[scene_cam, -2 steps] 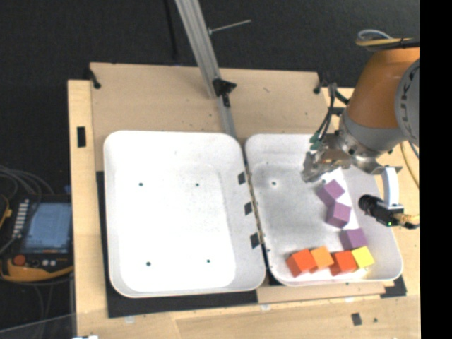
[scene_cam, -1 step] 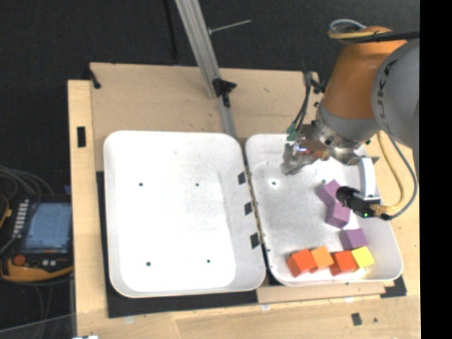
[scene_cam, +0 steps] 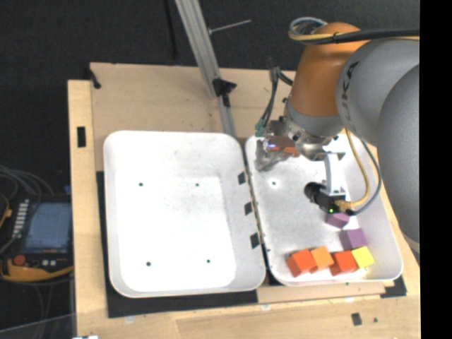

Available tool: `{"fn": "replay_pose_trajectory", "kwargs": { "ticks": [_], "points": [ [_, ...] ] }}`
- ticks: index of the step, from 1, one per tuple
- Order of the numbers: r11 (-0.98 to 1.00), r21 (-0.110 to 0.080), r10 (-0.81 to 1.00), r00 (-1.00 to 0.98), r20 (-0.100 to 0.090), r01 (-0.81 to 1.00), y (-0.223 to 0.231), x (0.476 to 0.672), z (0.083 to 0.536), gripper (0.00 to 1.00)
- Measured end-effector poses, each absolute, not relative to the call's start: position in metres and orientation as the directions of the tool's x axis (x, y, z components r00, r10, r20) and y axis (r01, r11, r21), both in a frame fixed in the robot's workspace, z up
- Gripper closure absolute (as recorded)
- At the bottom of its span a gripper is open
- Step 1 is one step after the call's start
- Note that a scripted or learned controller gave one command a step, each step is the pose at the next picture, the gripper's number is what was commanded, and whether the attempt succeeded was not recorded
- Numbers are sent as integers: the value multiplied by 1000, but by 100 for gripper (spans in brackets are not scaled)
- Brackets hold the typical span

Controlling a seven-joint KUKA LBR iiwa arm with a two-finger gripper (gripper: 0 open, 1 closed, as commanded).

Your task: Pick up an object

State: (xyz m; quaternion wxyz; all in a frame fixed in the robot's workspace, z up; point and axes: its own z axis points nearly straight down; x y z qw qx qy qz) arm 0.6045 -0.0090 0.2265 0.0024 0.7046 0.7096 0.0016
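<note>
Nearest you, along the front wall of the right shallow white plastic bin [scene_cam: 381, 221], sit the small blocks: two orange cubes [scene_cam: 302, 261], a red cube [scene_cam: 344, 262], a yellow cube [scene_cam: 364, 258] and two purple blocks [scene_cam: 352, 237] just behind them. None is lifted; all rest on the bin floor. The left shallow white plastic bin [scene_cam: 120, 210] lies beside it on the wooden desk [scene_cam: 162, 83]. Farther back, the jaws [scene_cam: 268, 150] hang over the right bin's far left corner, well apart from the blocks. You cannot tell whether they are spread or pressed together. By my judgement, the pick is yet to be done.
</note>
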Motion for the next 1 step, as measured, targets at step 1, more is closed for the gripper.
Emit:
{"fn": "replay_pose_trajectory", "kwargs": {
  "ticks": [1],
  "points": [
    [8, 6, 1000, -8, 2, 1000, 43, 612, 239, 100]
  ]
}}
